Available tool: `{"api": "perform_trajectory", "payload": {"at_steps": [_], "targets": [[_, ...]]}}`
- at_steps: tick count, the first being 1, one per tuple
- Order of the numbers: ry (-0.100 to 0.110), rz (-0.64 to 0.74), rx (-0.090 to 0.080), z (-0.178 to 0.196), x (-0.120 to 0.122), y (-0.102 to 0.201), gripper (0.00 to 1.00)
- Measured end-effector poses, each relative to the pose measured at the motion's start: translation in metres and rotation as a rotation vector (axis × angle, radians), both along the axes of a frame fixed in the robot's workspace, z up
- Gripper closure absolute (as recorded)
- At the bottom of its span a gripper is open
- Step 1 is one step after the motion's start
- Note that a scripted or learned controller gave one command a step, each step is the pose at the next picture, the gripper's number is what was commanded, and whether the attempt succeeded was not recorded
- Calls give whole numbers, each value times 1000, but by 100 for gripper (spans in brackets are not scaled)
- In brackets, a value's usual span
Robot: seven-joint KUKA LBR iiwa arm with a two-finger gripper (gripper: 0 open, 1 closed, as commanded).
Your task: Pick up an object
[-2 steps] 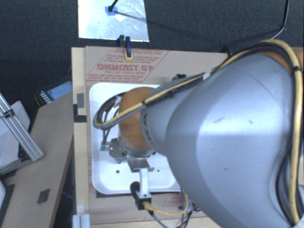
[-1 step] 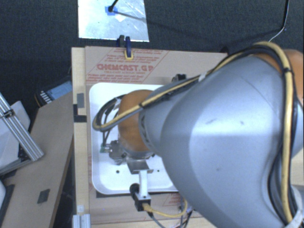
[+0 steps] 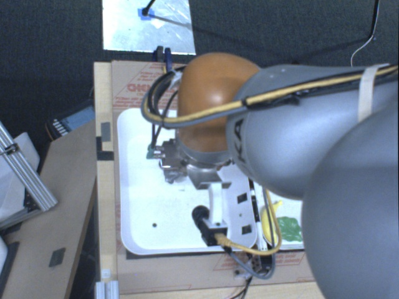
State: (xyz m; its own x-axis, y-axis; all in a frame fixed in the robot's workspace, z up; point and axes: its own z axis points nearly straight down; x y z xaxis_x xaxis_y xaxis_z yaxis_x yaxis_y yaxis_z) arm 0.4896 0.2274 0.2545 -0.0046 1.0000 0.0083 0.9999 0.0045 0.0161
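**Desk:** What is closest to the camera?

**Operator:** The grey arm (image 3: 324, 148). It comes in from the right and covers most of my view. Below it I see the near edge of the bench (image 3: 168, 276), and on that a white bin (image 3: 134, 185) with its floor mostly bare. There is one small dark speck (image 3: 154, 224) towards the bin's near-left corner.

**Desk:** Anything to pick up?

**Operator:** A green object (image 3: 290, 228) lies against white at the near rim, just under the arm's edge. A yellow cable (image 3: 270, 222) hangs right beside it. The arm hides the line between the two bins, so I can't say which bin the object is in.

**Desk:** And the gripper?

**Operator:** The gripper (image 3: 177, 167) sits under the orange band (image 3: 209, 101), low over the middle of the white bin and well apart from the green object. I look down on its back, so I can't tell whether it is spread or closed, and I see nothing held in it.

**Desk:** Farther back?

**Operator:** Printed cardboard (image 3: 134, 86) lies under the far rim. Beyond it is a silvery sheet (image 3: 146, 17) on the dark floor.
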Motion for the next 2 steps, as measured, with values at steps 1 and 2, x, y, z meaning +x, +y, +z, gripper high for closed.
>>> {"api": "perform_trajectory", "payload": {"at_steps": [1,2], "targets": [[21,-9,-12,-76,-3,-56,100],[17,-8,-9,-82,-3,-104,100]]}}
